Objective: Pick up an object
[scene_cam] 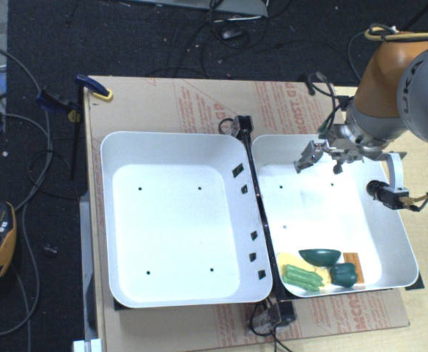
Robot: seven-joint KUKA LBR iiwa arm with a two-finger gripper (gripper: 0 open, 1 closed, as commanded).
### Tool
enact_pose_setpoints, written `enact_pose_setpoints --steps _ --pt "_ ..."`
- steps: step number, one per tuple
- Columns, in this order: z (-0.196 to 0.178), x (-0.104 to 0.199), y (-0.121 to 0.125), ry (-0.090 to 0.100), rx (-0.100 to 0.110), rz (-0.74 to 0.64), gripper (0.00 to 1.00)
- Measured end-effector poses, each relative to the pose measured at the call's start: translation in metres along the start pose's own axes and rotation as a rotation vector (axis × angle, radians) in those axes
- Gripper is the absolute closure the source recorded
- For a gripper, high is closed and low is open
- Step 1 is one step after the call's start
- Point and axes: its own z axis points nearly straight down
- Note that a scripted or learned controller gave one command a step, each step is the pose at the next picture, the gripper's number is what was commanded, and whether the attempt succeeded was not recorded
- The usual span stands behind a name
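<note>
While my arm [401, 79] reaches in from three o'clock, its jaws [324, 156] hang over the twelve o'clock end of the right bin [397, 229], and I cannot tell whether they are released or clenched, though I see nothing between them. Down at the bin's six o'clock edge, well apart from the jaws, lie a dark green bowl-shaped piece [320, 256], a light green ridged piece [303, 277], a small green block [344, 274], a yellow piece [290, 259] and an orange piece [354, 259], clustered together, while the left bin [119, 160] sits at nine o'clock on my counter [163, 101].
</note>
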Motion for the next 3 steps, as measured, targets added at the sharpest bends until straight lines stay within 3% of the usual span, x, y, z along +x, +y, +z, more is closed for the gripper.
enact_pose_setpoints --steps 1,2,3 --pt "0.061 0.006 0.001 0.0 0.002 0.0 0.0" --pt "0.047 0.006 0.003 -0.001 -0.005 0.0 1.0" --pt "-0.014 0.0 0.005 -0.002 -0.009 0.001 1.0"
